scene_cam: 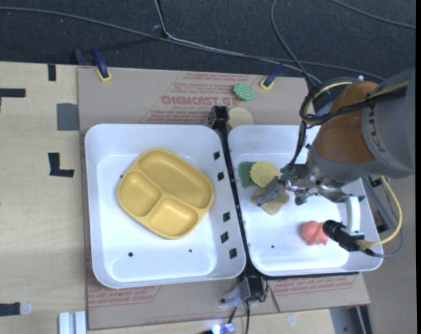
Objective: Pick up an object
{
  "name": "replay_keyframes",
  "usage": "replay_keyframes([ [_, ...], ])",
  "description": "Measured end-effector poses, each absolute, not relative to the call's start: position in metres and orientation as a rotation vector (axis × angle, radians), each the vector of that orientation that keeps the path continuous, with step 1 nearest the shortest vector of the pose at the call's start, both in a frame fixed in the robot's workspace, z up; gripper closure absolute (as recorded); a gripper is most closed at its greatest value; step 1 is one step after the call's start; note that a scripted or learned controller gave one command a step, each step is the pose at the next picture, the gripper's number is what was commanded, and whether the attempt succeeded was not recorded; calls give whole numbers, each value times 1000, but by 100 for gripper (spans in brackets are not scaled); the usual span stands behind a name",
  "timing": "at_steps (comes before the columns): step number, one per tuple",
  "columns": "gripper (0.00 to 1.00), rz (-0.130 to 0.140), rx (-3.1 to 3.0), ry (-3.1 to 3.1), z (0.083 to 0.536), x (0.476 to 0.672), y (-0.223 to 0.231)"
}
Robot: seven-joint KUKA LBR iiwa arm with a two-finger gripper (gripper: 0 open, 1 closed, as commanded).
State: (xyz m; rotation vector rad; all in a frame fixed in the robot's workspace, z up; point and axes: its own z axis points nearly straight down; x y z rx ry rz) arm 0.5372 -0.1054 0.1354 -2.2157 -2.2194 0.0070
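Objects for picking lie in the right bin (pixel 266 134): a yellow piece (pixel 264 172) over a green piece (pixel 245 172), a grey-brown item (pixel 272 199) just below them, and a pink item (pixel 313 232) set apart, presumably scattered so the gripper (pixel 288 186) can reach each singly. The gripper sits low beside the grey-brown item; whether it is spread or clamped cannot be told. A yellow divided tray (pixel 165 193) occupies the left bin (pixel 102 256). Red print on the cardboard underlay (pixel 182 96) is only partly legible, perhaps "CHEMCAST".
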Motion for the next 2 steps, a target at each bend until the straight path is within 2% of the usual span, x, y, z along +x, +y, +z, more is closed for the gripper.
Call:
replay_keyframes([
  [1, 0, 2, -2221, -2224, 83, 537, -105],
  [2, 100, 0, -2221, -2225, 96, 538, -105],
])
